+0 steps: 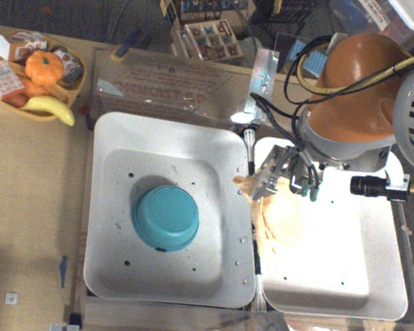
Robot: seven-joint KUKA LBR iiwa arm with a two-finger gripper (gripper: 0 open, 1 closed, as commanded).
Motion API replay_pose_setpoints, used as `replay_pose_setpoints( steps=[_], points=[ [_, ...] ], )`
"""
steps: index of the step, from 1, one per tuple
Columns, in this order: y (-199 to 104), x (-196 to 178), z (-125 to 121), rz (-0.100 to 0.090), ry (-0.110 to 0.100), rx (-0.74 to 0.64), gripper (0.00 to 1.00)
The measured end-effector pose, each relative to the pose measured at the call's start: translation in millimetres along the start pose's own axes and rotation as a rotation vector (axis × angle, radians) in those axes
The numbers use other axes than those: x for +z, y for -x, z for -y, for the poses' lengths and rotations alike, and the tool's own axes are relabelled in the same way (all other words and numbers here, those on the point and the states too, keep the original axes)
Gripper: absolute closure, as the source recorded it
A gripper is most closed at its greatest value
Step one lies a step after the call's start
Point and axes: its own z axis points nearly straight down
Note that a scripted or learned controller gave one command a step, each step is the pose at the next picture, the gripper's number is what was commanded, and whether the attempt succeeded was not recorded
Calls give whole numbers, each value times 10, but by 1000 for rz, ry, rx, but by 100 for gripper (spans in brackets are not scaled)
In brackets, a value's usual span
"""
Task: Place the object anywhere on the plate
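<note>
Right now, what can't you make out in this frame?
- Object at the gripper: a pale orange-brown blur at the right bin's left edge; its shape and kind are unreadable.
- Whether it is held: motion blur and the wrist above hide this.
- The right bin's far rim: covered by the arm.
- The teal plate in the left bin: upright or overturned, unclear.

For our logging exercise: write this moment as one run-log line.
end effector: above right white bin's left edge | round teal plate: left white bin, nothing on it

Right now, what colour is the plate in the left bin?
Teal blue, a plain round plate seen clearly in the camera view.
</note>
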Motion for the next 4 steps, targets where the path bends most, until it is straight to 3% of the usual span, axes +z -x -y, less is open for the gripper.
replay_pose_setpoints(
  steps=[1,3,4],
  points=[
    [-163,100,-525,-1,0,-239,100],
    [-474,95,-1543,4,2,-242,100],
    [-472,91,-1542,5,3,-242,0]
  ],
)
